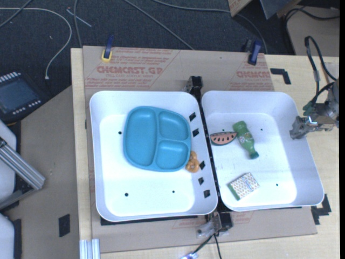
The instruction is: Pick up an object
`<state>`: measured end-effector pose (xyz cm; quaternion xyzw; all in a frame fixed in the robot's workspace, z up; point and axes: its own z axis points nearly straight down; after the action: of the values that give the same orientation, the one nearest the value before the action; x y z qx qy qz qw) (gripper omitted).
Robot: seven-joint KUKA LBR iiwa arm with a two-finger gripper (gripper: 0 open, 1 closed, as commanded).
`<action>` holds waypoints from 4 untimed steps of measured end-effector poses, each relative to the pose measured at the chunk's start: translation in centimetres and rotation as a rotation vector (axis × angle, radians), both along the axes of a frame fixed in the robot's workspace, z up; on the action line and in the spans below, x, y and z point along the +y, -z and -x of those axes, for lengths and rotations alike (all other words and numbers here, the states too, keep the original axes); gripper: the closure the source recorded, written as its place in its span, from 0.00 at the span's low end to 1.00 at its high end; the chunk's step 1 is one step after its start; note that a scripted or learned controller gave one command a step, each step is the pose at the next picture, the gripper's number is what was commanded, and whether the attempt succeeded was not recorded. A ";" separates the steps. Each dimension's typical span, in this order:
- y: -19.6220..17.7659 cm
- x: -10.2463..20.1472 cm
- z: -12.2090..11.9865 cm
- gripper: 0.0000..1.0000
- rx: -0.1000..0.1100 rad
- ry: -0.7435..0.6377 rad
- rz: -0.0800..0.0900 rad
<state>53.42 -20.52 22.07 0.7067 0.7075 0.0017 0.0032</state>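
Clearly my tool waits at the bench's right edge, grip unreadable, beside the bottle bin.

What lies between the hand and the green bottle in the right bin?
Nothing visible. The hand sits at the right bin's right rim, and only bare white floor separates it from the bottle. The watermelon slice lies beyond the bottle.

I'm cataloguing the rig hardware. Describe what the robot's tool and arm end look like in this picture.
At the right edge, over the right bin's rim, sits the tool: a small grey metal assembly with blocky parts and a greenish spot near its top. Thin dark cables loop above it and run down to it. It is too small and blurred to make out markings.
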 end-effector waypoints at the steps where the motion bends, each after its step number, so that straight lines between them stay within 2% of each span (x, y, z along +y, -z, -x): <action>1: -3.4 0.0 -0.1 1.00 0.002 0.000 0.000; 3: -0.6 10.3 -2.8 1.00 0.010 -0.005 -0.005; 4: -1.7 15.7 -4.1 1.00 0.005 -0.006 -0.004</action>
<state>57.55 -4.86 23.74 0.7046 0.7096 0.0017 0.0000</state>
